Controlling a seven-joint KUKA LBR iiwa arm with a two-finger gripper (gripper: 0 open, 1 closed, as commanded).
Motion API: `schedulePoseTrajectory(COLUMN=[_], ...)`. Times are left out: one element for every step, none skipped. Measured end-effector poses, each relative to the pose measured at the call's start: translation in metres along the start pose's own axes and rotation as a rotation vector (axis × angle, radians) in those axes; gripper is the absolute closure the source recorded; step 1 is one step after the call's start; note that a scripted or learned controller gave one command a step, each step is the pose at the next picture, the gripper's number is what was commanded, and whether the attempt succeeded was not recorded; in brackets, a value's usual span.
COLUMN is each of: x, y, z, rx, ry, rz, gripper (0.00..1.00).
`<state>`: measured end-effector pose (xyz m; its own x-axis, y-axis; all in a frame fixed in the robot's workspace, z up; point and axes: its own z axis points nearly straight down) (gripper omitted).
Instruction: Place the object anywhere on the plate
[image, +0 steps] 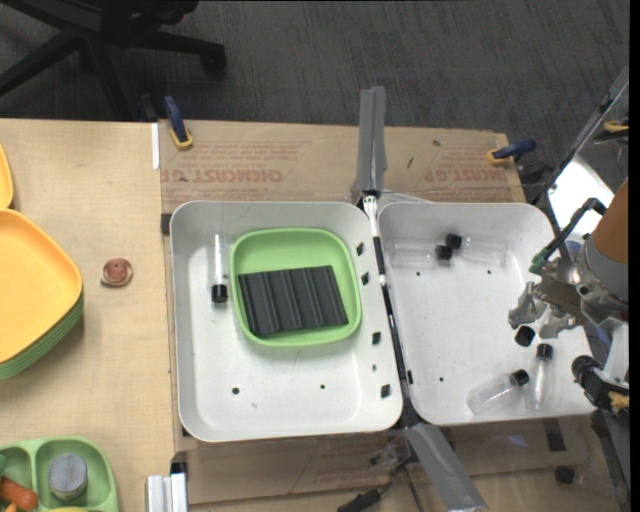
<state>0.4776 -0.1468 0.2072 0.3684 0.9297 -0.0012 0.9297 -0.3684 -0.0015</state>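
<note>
Grey metal tool (537, 312) is hung low over the right white bin (440, 380) among clear plastic black-capped vials (497, 392) — grip state cannot be told; square green plate (293, 247) awaits in the left bin.

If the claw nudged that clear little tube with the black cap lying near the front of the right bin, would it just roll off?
Probably. The clear tube lies on its side on the right bin and looks round, so a sideways nudge would likely roll it. It looks like thin plastic, probably light and slick, so the gripper might squirt it away.
</note>
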Motion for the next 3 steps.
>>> schedulePoseTrajectory(x=[0.0,-0.063,-0.04], y=[0.0,0.024,0.016], z=[0.0,0.012,-0.003], rx=[0.0,0.002,0.002], ry=[0.0,-0.001,-0.001], rz=[0.0,0.13,0.281], gripper=[0.0,0.0,0.0])
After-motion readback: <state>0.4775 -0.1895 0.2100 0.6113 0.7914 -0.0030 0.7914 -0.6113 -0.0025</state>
